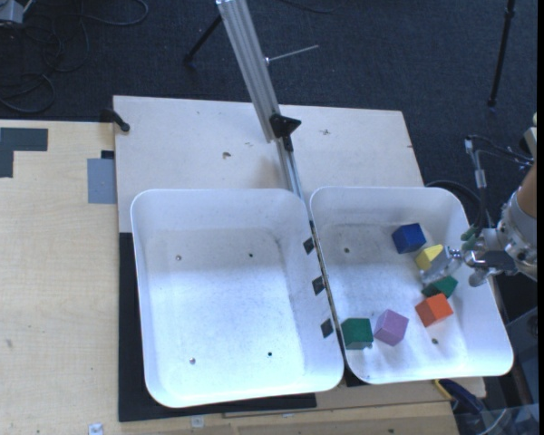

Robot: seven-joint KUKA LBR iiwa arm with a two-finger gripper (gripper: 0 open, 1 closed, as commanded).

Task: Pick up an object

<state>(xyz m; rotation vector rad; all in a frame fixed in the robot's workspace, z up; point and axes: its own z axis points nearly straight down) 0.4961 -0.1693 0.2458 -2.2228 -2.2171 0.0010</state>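
A robot gripper (pixel 453 263) reaches in from the right edge of the scene and hovers low over the right-hand white bin (pixel 381 202), close to that bin's right wall. Whether the gripper is open or closed cannot be told from this view.

Six small blocks lie in the same bin, all close to the gripper. A yellow block (pixel 428 256) sits just to the gripper's left, nearly touching it. A blue cube (pixel 408 237) lies a little beyond the yellow one, up and to the left. A dark green block (pixel 441 287) sits just below the gripper, and an orange cube (pixel 433 309) lies right under that one. Farther down and to the left are a purple cube (pixel 392 326) and a green cube (pixel 357 333), side by side.

The left-hand white bin (pixel 163 216) lies well to the gripper's left. Both bins rest on a pale surface (pixel 199 143).
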